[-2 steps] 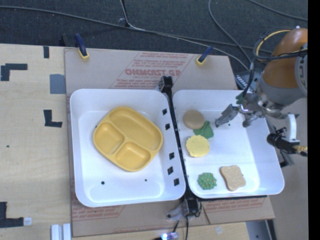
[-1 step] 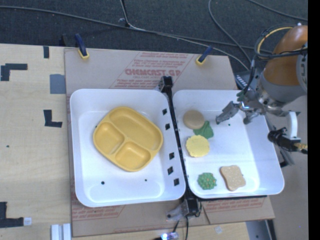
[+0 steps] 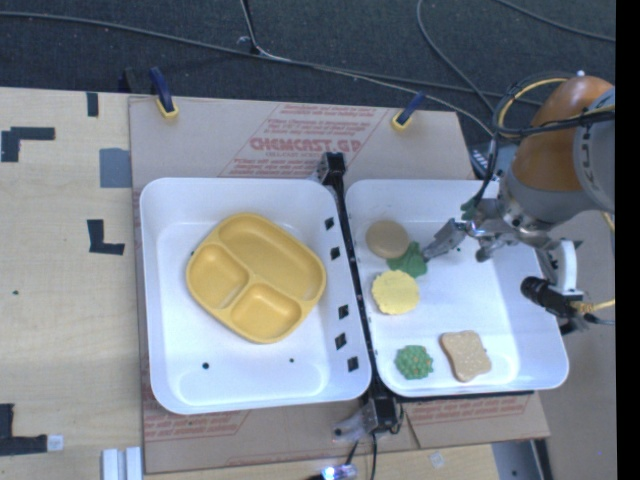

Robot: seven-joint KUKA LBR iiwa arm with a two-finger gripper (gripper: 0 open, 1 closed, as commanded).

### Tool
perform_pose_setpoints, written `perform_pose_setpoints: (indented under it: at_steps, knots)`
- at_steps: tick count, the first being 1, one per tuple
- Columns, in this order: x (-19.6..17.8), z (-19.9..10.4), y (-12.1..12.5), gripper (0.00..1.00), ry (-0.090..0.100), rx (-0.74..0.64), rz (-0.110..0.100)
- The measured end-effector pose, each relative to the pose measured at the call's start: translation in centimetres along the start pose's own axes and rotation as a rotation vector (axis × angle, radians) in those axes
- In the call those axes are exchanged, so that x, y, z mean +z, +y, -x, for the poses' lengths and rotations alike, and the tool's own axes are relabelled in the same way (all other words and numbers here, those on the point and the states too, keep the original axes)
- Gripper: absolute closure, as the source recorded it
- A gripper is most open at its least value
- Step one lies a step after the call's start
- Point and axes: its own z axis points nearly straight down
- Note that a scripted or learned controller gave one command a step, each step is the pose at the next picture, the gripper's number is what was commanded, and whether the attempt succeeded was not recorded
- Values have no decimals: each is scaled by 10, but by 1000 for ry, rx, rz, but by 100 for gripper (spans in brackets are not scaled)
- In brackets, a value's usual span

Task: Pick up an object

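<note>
The right bin (image 3: 520,298) holds several toy foods. A tan round patty (image 3: 387,238) lies at its far left, with a green leafy piece (image 3: 410,262) just below it and a yellow round piece (image 3: 395,293) under that. A green broccoli-like piece (image 3: 414,362) and a slice of toast (image 3: 466,355) lie near the front wall. My gripper (image 3: 462,247) hangs over the middle of the right bin, open, with nothing between its fingers. One finger (image 3: 441,239) points left, and its tip is close to the green leafy piece.
The left bin (image 3: 170,358) carries a yellow divided plate (image 3: 256,276). A black divider (image 3: 345,268) runs between the two bins. The arm's grey and orange wrist (image 3: 560,148) stands over the right bin's far right corner. Cables trail across the dark floor behind the bench.
</note>
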Motion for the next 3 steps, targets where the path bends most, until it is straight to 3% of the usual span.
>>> perform_pose_setpoints:
  at_steps: [1,2,3]
  knots:
    - [56,8,-7,0,0,1,-1]
    - [71,7,-6,0,-1,-1,5]
    - [60,8,-5,100,-4,-1,10]
